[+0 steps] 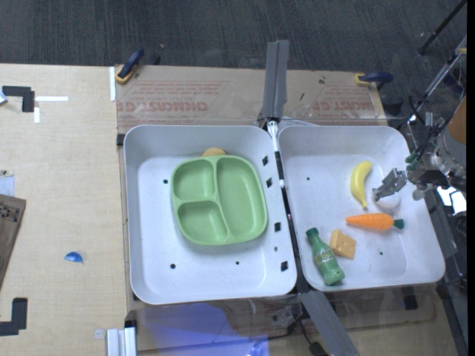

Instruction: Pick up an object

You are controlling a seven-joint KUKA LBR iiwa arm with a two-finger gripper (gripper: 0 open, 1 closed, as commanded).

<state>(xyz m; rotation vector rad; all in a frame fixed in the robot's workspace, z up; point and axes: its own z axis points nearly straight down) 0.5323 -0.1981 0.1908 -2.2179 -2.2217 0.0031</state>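
Observation:
The right bin (326,150) holds a yellow banana (361,184), an orange carrot with a green top (373,222), a tan cheese wedge (343,243) and a green bottle (325,256) lying on its side. My gripper (403,189) hovers at the bin's right side, just right of the banana and above the carrot. Its fingers (387,186) stand apart and open, with nothing between them.
A green divided plate (220,199) lies in the left bin (148,221), with a small yellow-orange thing (214,152) peeking out behind its far rim. A grey divider bar (276,80) rises between the bins at the back. Cardboard (185,95) lies behind the bins.

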